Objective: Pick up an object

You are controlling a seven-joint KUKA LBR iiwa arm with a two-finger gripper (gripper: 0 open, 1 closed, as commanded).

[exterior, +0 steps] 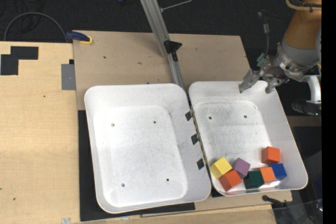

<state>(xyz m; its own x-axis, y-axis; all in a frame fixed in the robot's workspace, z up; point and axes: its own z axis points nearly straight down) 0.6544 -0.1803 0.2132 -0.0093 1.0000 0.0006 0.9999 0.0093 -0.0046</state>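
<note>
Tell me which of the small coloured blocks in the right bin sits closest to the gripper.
The orange-red block, standing apart above the cluster; the yellow, purple, green, blue and other orange ones lie nearer the bin's lower edge, farther from the gripper.

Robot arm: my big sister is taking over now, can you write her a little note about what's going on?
Gripper: open, holding nothing, above the far rim of the right bin.
Blocks, bunched in that bin's near corner: yellow block, purple block, red block, green block, two orange blocks, blue block.
Done: nothing picked yet.
Left: reach the pile, grab one, lift.
</note>
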